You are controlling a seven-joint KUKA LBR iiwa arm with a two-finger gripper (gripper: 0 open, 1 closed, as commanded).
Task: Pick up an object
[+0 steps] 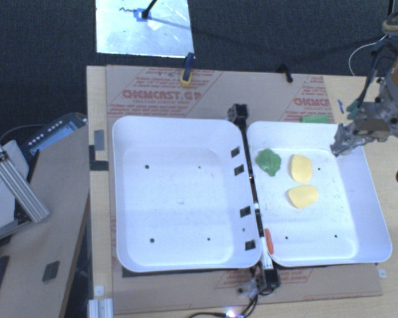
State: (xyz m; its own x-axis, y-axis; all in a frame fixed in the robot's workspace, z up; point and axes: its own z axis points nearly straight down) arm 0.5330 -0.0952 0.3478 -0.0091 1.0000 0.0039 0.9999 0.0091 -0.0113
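Dark carpet lies behind the counter, which carries a cardboard sheet printed with red lettering and, on it, two shallow white bins side by side. Three small things lie in the right bin, all in its far half: a green piece close to the wall shared with the other bin, a yellow piece just to its right, and a second yellow piece just in front of that one, apart from it by a narrow gap. None of the three touches another as far as I can see. My jaws hang over the far right part of that same bin, to the right of the upper yellow piece and near it, not touching it; they are small and dark from this angle, and I cannot tell whether they stand apart or together, and I see nothing between them. My arm comes in from the right, over the bin's far right corner, with cables looping above it. An orange sliver lies along the divider near the front. The left bin shows its white floor with a few dark dots. Beyond the bins a yellow-and-blue clip sits on the cardboard's far edge, and a shiny square sheet lies on the carpet.
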